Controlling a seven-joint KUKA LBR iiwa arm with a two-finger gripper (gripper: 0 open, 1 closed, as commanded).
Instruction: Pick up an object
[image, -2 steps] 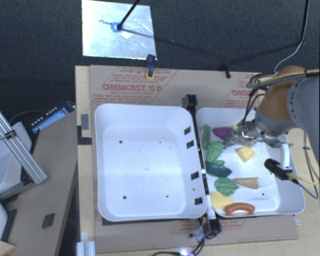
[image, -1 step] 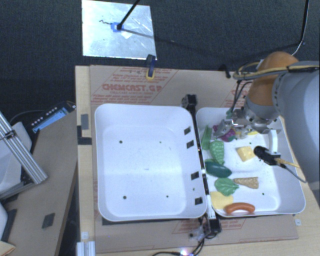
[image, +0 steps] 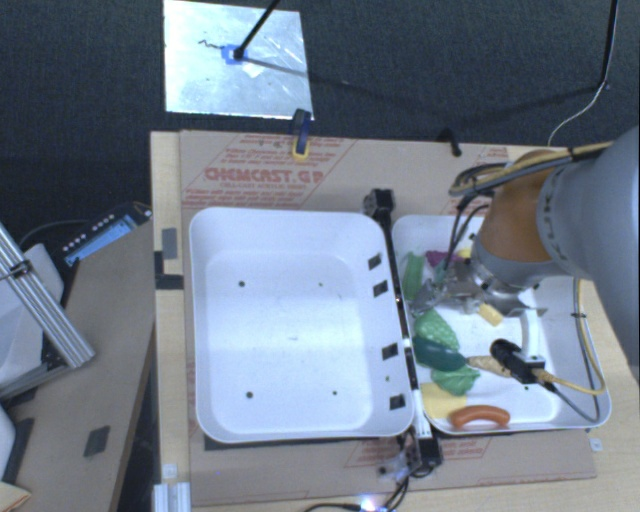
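Over right bin (image: 570, 405), gripper (image: 450, 290) among green toys (image: 437, 340), orange piece (image: 478, 416) near

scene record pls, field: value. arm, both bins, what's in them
arm: grey KUKA arm with orange band, reaching from the right, over the right bin
gripper: low over the right bin's upper middle; finger state not readable
left bin: white
right bin contents: pale green piece, dark green piece, light green leafy piece, orange curved piece near front wall, small yellow piece, purple bit
held object: none visible
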